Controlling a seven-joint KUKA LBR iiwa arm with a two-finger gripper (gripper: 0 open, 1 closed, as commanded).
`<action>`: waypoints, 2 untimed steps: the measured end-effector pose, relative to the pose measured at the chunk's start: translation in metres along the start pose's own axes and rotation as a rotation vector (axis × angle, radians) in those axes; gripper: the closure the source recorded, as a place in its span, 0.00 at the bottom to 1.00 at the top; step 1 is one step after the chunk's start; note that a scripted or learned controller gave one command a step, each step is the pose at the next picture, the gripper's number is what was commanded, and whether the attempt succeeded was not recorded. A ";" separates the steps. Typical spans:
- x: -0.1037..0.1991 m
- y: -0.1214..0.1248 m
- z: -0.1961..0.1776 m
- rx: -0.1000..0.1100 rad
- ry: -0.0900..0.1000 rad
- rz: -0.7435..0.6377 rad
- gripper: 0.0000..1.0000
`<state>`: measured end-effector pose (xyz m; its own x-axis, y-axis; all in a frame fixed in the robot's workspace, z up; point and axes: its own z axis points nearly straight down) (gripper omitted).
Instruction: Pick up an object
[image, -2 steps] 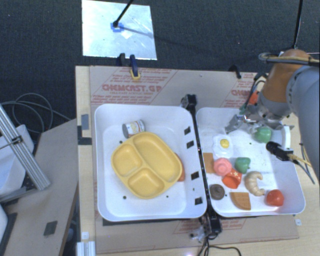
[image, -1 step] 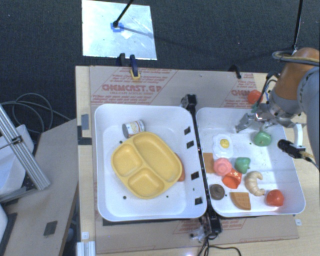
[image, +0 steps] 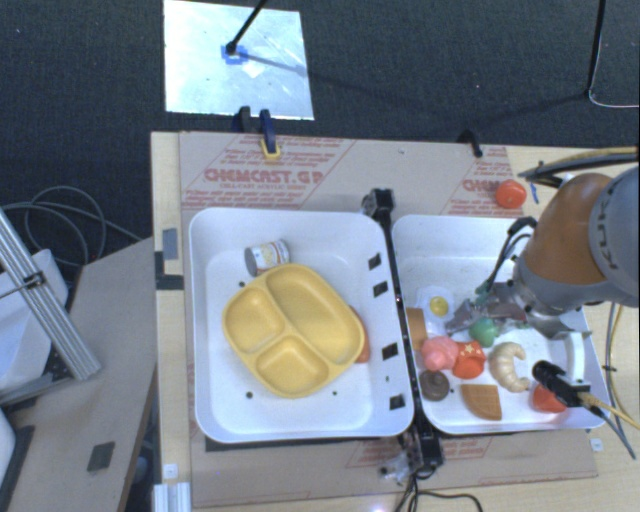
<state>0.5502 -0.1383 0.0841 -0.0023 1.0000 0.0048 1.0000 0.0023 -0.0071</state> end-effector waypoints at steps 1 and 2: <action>-0.003 0.005 -0.012 -0.013 -0.005 0.001 1.00; 0.069 0.026 -0.106 -0.019 -0.003 -0.010 1.00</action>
